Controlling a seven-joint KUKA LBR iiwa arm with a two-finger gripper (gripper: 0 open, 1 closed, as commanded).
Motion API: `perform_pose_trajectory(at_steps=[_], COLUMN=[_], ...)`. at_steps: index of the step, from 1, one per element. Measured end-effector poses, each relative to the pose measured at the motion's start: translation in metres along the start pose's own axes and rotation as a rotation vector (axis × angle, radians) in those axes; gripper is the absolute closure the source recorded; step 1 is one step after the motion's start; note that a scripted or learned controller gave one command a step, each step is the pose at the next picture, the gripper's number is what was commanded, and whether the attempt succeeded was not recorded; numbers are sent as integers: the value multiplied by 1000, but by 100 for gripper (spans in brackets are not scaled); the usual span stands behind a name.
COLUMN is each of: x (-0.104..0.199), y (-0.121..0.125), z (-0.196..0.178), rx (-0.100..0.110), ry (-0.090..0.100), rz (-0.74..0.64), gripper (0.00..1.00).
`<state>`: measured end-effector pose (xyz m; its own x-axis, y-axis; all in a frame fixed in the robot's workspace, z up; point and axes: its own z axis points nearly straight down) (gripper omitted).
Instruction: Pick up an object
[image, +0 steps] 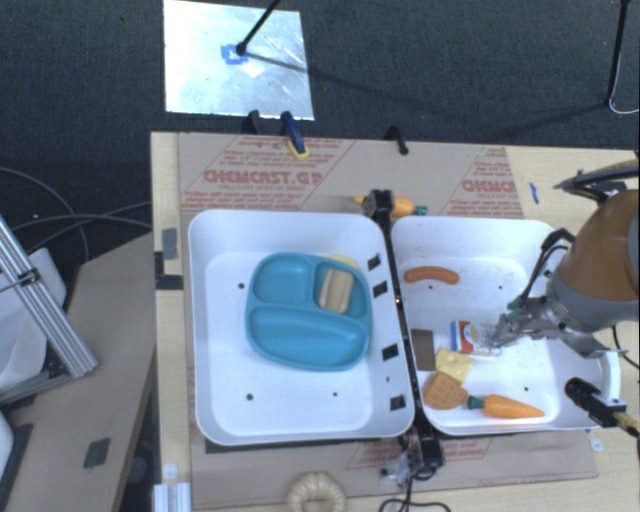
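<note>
A robotics lab is showing here: a cardboard-topped bench (260, 165) is carrying two white bins (215, 330), with cables (60, 215) trailing over dark carpet and aluminium framing (45, 315) standing alongside.

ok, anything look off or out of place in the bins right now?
One thing: a tan block sits tilted in the blue divided plate in the left bin, leaning across a divider. A small orange item lies outside the bins at their top junction. The right bin's items lie loose; nothing looks spilled or broken.

The grey arm (600, 265) enters at the frame's right edge, its gripper (492, 338) lowered at right of centre, pointing left.
</note>
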<state>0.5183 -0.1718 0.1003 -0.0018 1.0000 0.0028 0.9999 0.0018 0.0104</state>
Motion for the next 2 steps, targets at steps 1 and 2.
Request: perform_pose_trajectory(at_steps=[1, 2], x=[10, 5], y=[2, 3], z=[-55, -119], rx=[4, 2], ry=[-4, -5], rz=[-3, -2], gripper=[100, 100])
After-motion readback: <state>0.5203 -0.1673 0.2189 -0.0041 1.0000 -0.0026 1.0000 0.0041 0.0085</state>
